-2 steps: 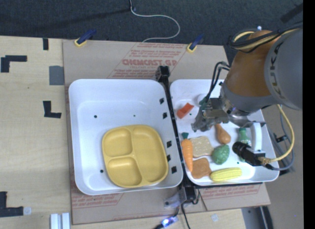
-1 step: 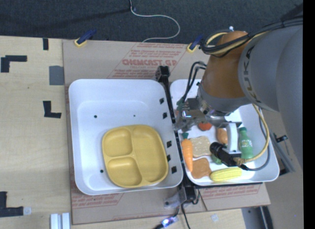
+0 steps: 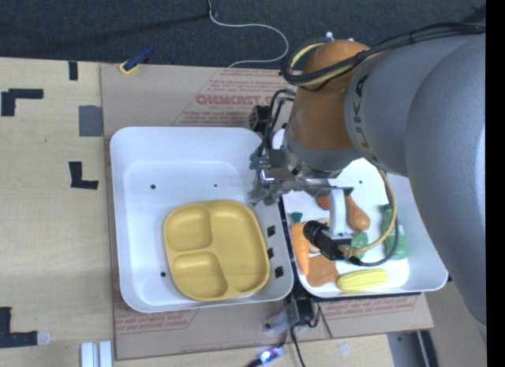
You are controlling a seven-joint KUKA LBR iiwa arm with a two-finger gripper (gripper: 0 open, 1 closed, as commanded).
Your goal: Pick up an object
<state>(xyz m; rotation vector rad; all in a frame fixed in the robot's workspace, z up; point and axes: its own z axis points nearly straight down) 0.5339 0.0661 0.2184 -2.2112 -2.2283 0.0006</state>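
Observation:
My gripper [image 3: 261, 190] hangs over the inner edge of the left bin [image 3: 138, 160], just above the upper right corner of a yellow divided plate [image 3: 215, 249] that lies flat in that bin. The right bin [image 3: 422, 267] holds toy food: a yellow corn cob [image 3: 361, 280] at the front, an orange carrot [image 3: 300, 252] along the left wall, an orange-brown piece [image 3: 359, 216] and a green piece [image 3: 390, 232] further right. The wrist and arm hide much of the right bin. I see nothing between the fingers.
The orange-banded wrist [image 3: 323, 113] and the grey arm [image 3: 442, 121] cover the back and right of the right bin. Both bins sit on a cardboard sheet [image 3: 197, 97]. A small yellow and blue item [image 3: 136, 60] lies at its far left corner.

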